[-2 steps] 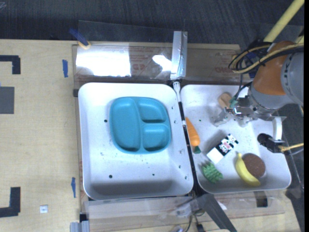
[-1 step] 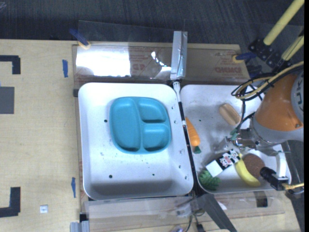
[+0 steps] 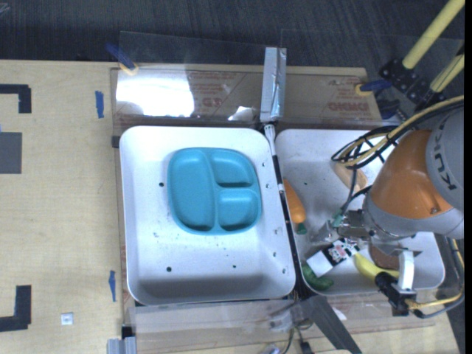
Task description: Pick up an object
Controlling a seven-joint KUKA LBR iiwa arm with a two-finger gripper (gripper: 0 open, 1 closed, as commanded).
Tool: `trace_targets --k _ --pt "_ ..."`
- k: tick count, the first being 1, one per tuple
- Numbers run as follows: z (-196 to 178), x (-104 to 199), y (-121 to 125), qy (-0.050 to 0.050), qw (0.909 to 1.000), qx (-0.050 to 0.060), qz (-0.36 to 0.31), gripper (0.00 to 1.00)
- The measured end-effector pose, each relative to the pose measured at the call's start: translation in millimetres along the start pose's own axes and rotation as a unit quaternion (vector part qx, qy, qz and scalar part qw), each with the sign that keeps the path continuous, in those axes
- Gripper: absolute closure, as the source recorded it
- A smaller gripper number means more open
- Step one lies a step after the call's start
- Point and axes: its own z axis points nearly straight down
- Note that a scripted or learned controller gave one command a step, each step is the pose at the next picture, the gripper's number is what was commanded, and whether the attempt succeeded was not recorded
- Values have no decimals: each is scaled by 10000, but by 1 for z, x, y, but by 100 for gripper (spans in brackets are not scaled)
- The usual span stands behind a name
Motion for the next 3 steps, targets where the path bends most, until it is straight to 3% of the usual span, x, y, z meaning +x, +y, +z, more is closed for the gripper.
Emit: trace_targets --k 1,2,3 --pt "-11 -1 2 1 10000 -29 23 100" --pt "-10 -1 1 1 10000 -17 25 0" --pt "0 -1 2 15 9970 -10 -778 0"
